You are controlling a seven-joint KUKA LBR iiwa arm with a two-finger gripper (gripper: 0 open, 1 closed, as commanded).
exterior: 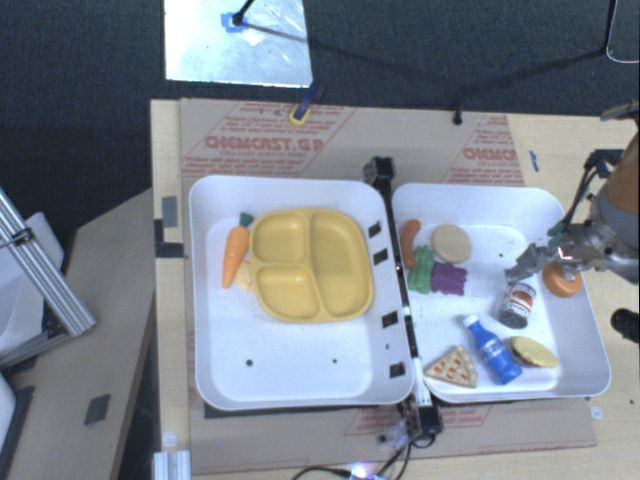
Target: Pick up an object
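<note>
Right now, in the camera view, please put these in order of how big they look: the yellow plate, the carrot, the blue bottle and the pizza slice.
Largest to smallest, as they look:
1. yellow plate, by far
2. carrot
3. blue bottle and pizza slice, too alike to rank; the carrot is only slightly larger than either.

Two white bins (290,193), one yellow plate (305,265)

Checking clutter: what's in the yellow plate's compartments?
All three compartments of the yellow plate look bare. A carrot lies against its left rim. What's under the plate is covered.
</note>
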